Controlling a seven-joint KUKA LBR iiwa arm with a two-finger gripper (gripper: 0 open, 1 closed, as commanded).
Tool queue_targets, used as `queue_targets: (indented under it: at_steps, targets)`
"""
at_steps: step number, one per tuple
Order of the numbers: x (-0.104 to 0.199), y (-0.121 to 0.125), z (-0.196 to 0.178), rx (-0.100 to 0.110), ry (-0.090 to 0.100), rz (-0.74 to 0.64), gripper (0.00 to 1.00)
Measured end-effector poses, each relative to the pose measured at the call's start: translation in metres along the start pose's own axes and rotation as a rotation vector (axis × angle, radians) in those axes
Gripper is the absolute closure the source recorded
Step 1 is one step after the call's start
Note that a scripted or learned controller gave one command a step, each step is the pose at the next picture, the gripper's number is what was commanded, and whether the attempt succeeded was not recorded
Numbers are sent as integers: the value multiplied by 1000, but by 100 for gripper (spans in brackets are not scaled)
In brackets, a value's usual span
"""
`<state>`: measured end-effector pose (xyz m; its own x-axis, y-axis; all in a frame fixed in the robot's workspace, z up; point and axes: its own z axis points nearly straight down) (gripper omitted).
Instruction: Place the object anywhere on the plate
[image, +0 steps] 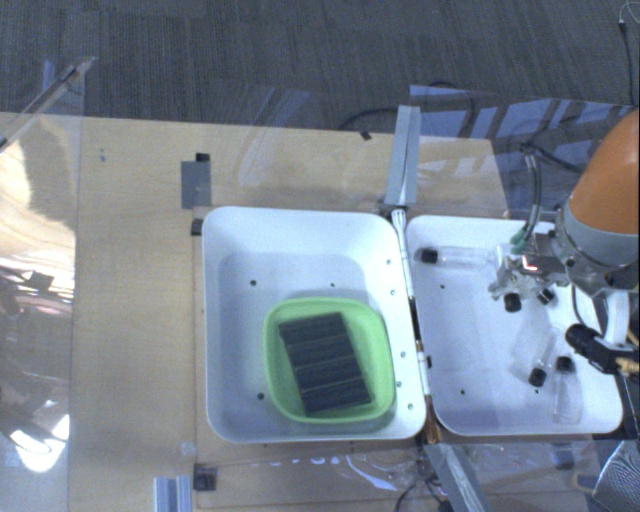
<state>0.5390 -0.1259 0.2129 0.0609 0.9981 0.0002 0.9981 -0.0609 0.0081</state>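
Two white bins are sitting side by side under me, so going left to right. The left bin (215, 330) is holding the green plate (275, 340), and the dark ribbed block (322, 362) is lying flat on it, slightly turned, well inside the rim. I'm reading that block as the task's thing, so it looks like it's already sitting where it belongs.

It looks stiff and flat, probably rubbery or plastic and not fragile. The ridges should give decent grip, and if I'm taking it again I'm pinching across the short width, near the middle.

The right bin (470, 400) is holding a few small clear vials (455, 257) with black caps. Those look light, slick and prone to rolling.

My gripper (525, 268) is hanging over that bin's upper right part, well apart from the plate. Honestly I can't tell whether it's open or closed, or carrying anything.
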Motion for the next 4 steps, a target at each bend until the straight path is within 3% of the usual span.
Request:
queue_targets:
  at_steps: [1, 2, 3, 4]
  targets:
    - [44, -40, 28, 4, 0, -212, 100]
    - [125, 1, -18, 0, 1, -359, 100]
    - [186, -46, 15, 4, 2, -508, 100]
    - [185, -46, 15, 3, 3, -508, 0]
